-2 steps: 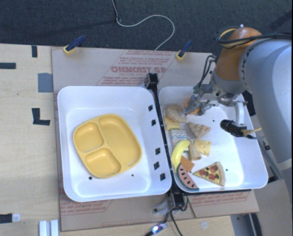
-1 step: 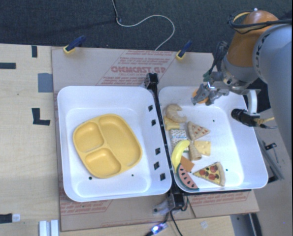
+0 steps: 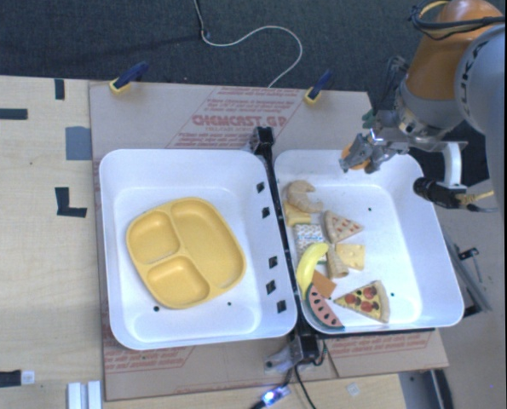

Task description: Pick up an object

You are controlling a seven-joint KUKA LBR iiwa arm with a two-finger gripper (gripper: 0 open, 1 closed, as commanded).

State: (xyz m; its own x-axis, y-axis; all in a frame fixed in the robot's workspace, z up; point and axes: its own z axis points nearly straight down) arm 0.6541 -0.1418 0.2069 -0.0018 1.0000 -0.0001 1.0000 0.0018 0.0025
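The end effector (image 3: 361, 157) hangs over the far rim of the right bin (image 3: 415, 228), something small and orange showing at its tip, though whether it is open or closed cannot be told. Nearest it, down and to the left, lies a lumpy tan bread piece (image 3: 299, 196). Farther the same way lie toy foods in a loose column: a toast wedge (image 3: 341, 227), a curved glossy banana (image 3: 309, 261), a flat pizza slice (image 3: 364, 301) and a watermelon slice (image 3: 321, 307).

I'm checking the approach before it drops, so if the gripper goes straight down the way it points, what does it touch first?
Probably the bare white floor of the right bin, near its far edge. The gripper hangs beyond the toy food pile, though depth is hard to judge.
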